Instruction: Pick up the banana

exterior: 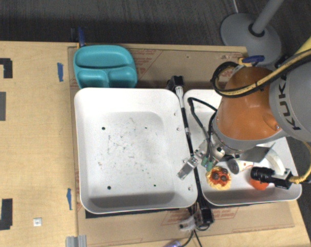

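Arm [258, 96] is in from the right, over the right bin [287, 192], orange band hiding most of that bin. Claw [196, 163] sits low at the divide between the two bins, near their front edge; can't tell whether it's spread or pressed together. Banana: can't make one out. Beside the claw in the right bin: a small pizza toy [219, 177] and an orange toy [260, 183]. Teal tray [105, 66] behind the left bin [130, 143].

Tan bench [32, 153], black tape marks at far left. Left white bin [130, 148] at centre; right white bin [248, 192] touching its right side; teal divided tray [105, 67] just behind its back edge.
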Tool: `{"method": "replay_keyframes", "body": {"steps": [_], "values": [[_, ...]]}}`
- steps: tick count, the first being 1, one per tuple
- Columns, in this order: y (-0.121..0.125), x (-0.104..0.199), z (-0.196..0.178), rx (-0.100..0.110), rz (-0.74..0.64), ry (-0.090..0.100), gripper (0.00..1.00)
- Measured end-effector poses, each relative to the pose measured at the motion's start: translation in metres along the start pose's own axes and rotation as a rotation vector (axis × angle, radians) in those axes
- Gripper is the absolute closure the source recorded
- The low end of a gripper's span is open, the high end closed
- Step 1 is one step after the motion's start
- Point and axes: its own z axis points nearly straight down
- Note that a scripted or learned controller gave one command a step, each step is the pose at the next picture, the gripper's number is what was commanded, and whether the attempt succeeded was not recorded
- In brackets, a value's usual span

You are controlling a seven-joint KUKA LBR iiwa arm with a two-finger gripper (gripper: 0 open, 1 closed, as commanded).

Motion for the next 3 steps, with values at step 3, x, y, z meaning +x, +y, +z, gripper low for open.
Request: {"method": "replay_keyframes", "body": {"steps": [3], "values": [[0.146, 0.114, 0.098, -0.005, 0.146, -0.003, 0.0]]}}
